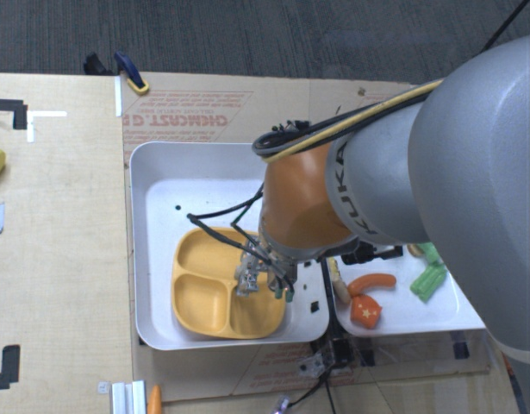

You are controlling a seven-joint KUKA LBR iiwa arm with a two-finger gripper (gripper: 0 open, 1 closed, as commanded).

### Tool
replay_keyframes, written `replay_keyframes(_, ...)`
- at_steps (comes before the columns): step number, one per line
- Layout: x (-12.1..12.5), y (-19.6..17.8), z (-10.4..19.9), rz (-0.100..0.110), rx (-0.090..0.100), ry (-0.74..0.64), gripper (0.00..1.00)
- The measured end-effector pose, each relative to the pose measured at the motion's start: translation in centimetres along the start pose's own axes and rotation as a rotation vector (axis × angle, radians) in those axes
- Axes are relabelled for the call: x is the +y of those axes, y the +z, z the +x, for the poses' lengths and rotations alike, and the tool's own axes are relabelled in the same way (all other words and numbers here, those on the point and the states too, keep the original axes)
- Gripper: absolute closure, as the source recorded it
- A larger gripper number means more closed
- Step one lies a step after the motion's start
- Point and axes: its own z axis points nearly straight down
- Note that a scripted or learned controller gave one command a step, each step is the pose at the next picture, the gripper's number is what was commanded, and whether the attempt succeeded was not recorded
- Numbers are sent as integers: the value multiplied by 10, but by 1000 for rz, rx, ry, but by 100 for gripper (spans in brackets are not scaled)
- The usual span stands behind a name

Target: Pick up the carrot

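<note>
The yellow divided plate (215, 293) is taken as the landmark; it lies in the near part of the left bin (152, 231), presumably as a place where items are set down. Just above the plate's right edge the gripper (263, 281) is seen, pointed down, but whether it is open or closed cannot be told, and nothing is seen held in it. To the right of the plate, across the wall between the bins, the carrot (371, 282) lies flat in the right bin (437, 316), with a red tomato (365, 313) just nearer and a green vegetable (428, 280) further right. The carrot is judged not yet picked, since the gripper is over the wrong bin. Beyond the plate, the arm (402, 171) is seen overhead.
</note>
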Motion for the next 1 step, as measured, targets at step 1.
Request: replay_keyframes(1, -1, -8, -1, 2, 1, -1, 100)
